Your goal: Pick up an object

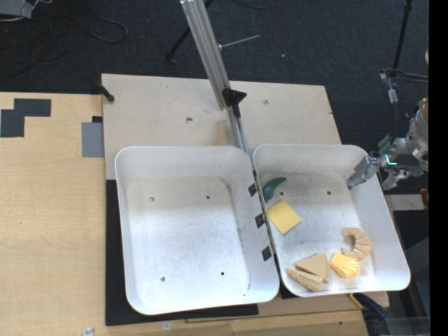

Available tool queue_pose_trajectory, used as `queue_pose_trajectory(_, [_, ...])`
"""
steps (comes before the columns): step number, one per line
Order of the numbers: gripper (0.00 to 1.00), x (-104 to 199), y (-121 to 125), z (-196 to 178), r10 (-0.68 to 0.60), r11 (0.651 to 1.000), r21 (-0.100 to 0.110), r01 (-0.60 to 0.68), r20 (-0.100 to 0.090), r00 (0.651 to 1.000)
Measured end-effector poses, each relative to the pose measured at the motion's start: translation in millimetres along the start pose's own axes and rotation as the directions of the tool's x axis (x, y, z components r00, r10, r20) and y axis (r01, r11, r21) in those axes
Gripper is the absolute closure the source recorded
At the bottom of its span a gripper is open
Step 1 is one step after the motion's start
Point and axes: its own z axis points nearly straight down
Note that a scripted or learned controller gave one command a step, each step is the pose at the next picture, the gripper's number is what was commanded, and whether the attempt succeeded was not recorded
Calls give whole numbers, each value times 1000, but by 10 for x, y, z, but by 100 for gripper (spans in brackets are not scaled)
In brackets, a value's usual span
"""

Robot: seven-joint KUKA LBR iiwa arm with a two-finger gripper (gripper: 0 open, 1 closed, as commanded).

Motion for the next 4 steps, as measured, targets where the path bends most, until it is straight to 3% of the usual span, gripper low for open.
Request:
queue_pose_trajectory(1, [0, -2, 6, -20, 1, 1000, -4, -1, 1, 1000])
queue_pose_trajectory(3, [0, 41, -28, 1269, 1, 1000, 3, -1, -2, 1000])
queue_pose_trajectory(4, [0, 63, -26, 1707, 2, 1000, 1, -2, -1, 1000])
